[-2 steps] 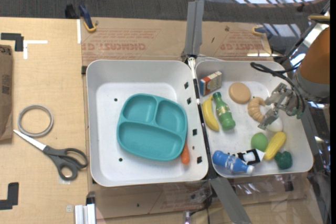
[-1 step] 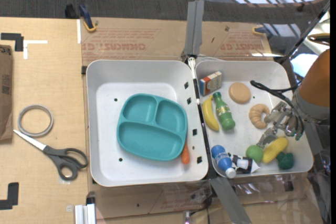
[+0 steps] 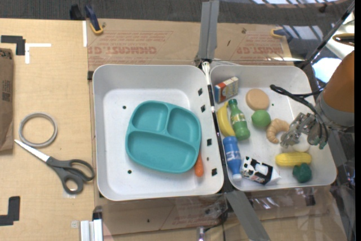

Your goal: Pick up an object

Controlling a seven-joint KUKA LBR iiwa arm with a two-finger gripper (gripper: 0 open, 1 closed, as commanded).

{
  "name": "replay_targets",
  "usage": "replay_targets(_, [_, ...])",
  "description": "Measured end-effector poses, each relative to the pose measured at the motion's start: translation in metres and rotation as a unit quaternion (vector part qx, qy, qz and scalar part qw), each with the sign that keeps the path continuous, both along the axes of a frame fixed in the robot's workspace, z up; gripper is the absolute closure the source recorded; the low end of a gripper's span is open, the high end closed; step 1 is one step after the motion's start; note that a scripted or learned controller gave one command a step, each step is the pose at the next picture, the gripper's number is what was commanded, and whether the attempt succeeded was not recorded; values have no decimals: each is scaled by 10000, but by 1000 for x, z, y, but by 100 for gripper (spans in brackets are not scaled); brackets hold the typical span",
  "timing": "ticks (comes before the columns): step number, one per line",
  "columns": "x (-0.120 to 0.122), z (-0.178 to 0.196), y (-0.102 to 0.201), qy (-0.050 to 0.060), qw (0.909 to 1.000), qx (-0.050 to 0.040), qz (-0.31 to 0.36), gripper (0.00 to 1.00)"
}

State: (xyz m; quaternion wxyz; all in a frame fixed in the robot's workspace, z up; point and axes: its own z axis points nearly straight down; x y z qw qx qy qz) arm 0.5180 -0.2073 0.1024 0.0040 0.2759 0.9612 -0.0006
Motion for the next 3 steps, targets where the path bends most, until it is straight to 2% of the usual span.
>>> replay_targets(1, [0,0,0,1,10000,0,0,0])
replay_targets(2, [1,9,0,-14,10000,-4,8,100])
replay_targets(3, [1,9,0,-13,10000,-4,8,0])
